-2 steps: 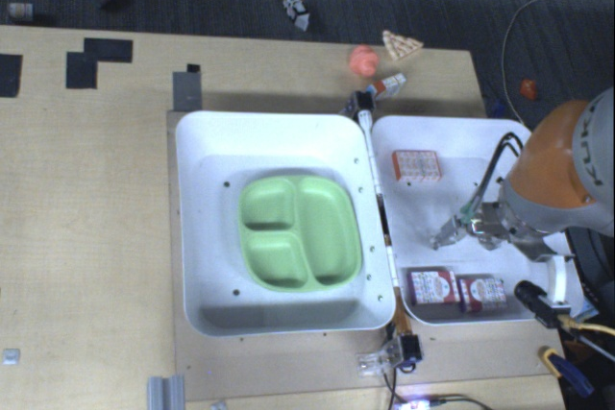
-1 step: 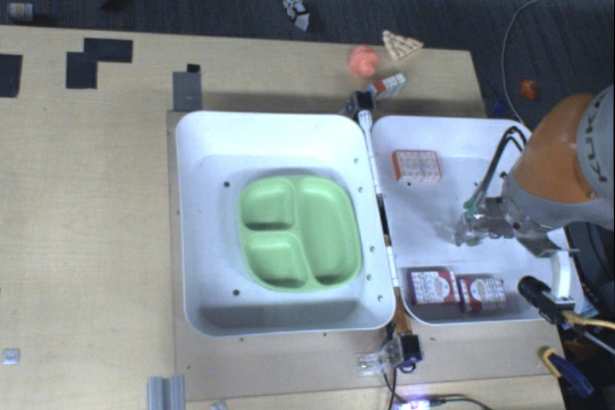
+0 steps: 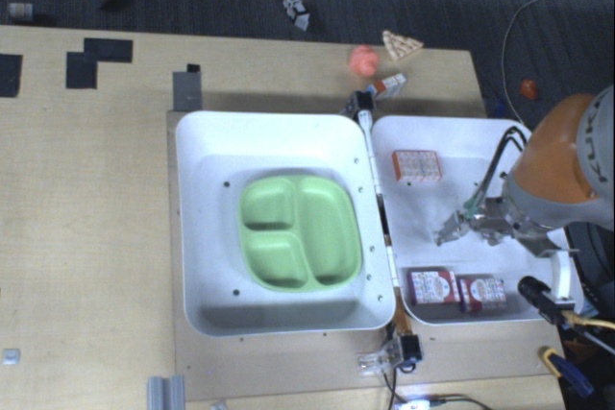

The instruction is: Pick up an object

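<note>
On the far left we see the pale wooden bench [image 3: 86,235] with a few dark cut-out patches near its 10 o'clock corner. Moving right, we reach the left bin [image 3: 207,158], which holds a green divided plate [image 3: 300,232] lying flat near its middle, with three compartments facing up.

Past the shared rim we come to the right bin [image 3: 423,134]. Toward its 12 o'clock side lies a small white and orange box [image 3: 416,166], flat and apart from everything else. Along its 6 o'clock edge we see a dark red packet [image 3: 431,286] and, touching it on the 3 o'clock side, a second red and white packet [image 3: 479,291]; both lie flat against the bin's near wall.

Beyond the bins at 12 o'clock, on the bench edge, sit a pink ball [image 3: 363,60] and a tan wedge-shaped piece [image 3: 402,44].

The arm enters from 3 o'clock, its orange band [image 3: 562,154] high over the right bin's edge and the grey wrist angled down toward 9 o'clock. The gripper [image 3: 454,232] hangs over the bare middle of the right bin, between the box at its 11 o'clock and the packets at its 6 o'clock. Nothing sits between its fingers; we cannot tell whether they are spread or closed.
</note>
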Action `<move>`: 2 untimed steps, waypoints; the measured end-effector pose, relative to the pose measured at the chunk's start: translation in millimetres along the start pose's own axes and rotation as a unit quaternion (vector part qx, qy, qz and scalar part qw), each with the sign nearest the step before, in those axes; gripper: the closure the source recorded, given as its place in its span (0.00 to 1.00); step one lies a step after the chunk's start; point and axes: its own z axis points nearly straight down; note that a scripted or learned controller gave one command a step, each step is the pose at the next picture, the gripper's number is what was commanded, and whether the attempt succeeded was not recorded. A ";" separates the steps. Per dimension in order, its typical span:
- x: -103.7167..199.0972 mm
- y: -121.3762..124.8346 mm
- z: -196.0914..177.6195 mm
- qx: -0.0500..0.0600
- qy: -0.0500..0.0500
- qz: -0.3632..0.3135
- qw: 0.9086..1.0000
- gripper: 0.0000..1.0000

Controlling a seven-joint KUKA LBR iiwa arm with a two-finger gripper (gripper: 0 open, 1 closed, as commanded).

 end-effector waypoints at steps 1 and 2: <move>39.9 -28.6 10.6 0.000 -0.001 0.001 1.000 0.00; 40.3 -26.5 -0.6 -0.003 -0.001 -0.001 1.000 1.00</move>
